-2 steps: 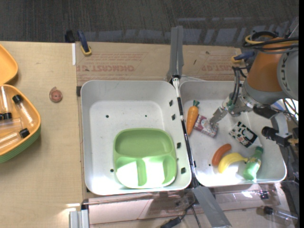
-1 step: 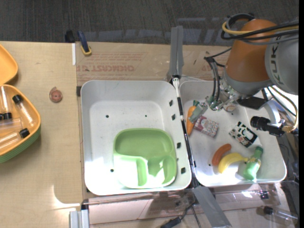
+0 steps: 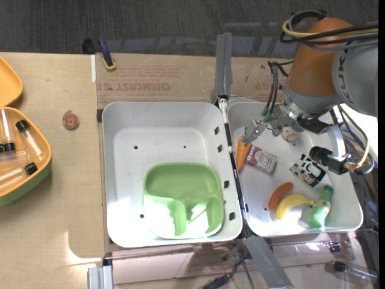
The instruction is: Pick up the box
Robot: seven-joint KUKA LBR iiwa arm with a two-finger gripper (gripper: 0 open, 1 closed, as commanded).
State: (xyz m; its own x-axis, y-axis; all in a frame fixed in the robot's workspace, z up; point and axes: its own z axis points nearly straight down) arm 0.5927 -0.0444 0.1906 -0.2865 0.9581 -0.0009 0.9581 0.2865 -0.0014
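- Green divided tray (image 3: 183, 197) lies in the left bin (image 3: 120, 161).
- Gripper (image 3: 257, 129) hangs just above the box (image 3: 261, 159) in the right bin (image 3: 349, 218), fingers released.

The grey arm enters from the frame's two o'clock corner, its orange band uppermost, wrist bent down toward eight o'clock. The gripper (image 3: 257, 131) hangs low at the wrist's end, its thin fingers (image 3: 249, 136) spread apart, nothing between them.

Beside the green tray (image 3: 183, 197) in its white bin (image 3: 120, 161): pink-and-white box (image 3: 263, 160), orange carrot (image 3: 242, 153), yellow banana (image 3: 292, 205).
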